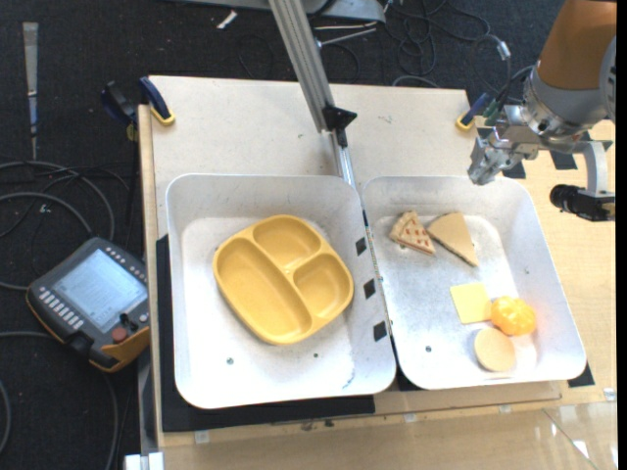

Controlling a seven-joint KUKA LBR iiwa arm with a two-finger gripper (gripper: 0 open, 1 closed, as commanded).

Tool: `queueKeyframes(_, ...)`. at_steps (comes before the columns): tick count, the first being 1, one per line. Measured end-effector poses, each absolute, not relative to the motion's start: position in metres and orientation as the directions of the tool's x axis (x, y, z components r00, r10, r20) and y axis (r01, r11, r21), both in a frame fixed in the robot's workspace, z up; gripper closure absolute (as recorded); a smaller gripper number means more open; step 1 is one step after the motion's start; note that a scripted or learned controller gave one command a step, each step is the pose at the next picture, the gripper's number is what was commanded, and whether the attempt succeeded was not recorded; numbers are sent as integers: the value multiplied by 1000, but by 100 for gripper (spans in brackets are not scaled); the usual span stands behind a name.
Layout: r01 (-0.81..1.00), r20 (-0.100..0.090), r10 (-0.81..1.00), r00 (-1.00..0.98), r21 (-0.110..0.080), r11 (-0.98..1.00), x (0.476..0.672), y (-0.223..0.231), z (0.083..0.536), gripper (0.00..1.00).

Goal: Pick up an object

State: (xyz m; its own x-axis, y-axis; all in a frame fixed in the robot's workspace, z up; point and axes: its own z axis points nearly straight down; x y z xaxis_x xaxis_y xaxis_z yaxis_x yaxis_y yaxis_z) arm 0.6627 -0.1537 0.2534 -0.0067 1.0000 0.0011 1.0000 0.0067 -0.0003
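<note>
Far left of the pincer (487, 167), a grey handheld controller (90, 302) lies among black cables (39, 194) on the dark floor. Nearer, the left bin (186, 262) holds a yellow divided plate (282, 277). Below the pincer, whose grip I cannot tell, the right bin (549, 262) holds a waffle piece (412, 233), a tan wedge (456, 236), a yellow square (470, 303), an orange lump (512, 315) and a pale disc (495, 351), all untouched.
</note>
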Motion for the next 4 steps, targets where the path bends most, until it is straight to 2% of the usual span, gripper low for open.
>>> queueKeyframes(4, 1000, 2, 1000, -8, 2, 8, 671, 51, 250, 100)
